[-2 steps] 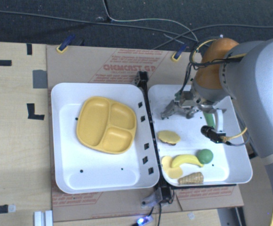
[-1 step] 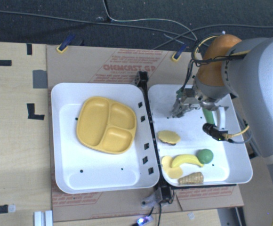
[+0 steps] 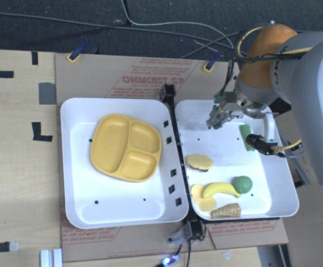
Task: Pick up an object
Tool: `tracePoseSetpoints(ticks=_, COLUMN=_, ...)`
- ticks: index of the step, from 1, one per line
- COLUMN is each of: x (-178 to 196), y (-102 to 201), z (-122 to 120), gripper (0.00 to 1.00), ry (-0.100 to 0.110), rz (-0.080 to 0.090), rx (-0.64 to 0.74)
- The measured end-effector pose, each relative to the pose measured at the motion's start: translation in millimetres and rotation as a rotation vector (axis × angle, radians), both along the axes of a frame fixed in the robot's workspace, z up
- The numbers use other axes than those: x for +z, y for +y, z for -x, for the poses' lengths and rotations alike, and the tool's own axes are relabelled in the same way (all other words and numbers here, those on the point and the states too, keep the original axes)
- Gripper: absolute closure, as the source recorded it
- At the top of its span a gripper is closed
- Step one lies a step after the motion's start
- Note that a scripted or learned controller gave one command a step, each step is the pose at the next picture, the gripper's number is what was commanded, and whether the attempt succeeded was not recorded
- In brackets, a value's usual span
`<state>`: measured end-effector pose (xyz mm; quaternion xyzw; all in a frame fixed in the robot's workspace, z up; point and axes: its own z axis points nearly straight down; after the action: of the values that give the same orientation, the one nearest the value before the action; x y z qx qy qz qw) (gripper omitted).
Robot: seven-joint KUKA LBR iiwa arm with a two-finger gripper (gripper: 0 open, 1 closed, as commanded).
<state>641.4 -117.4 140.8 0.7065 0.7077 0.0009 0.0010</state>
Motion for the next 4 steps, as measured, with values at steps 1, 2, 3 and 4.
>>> tracePoseSetpoints(ticks=1, x=57, y=-4, z=7, gripper=1.00, ry=-0.002, rz=0.001, rx=-0.001)
tracePoseSetpoints(ticks=2, x=100, y=-2, z=6, gripper=1.00, ry=-0.001, rz=0.001, rx=0.000)
tracePoseSetpoints(ticks=3, x=95, y=37, z=24, gripper=1.00, ry=0.005, rz=0.000, rx=0.002)
tracePoseSetpoints(ticks=4, x=93, y=73, z=50, gripper=1.00, ry=0.006, rz=0.000, rx=0.001)
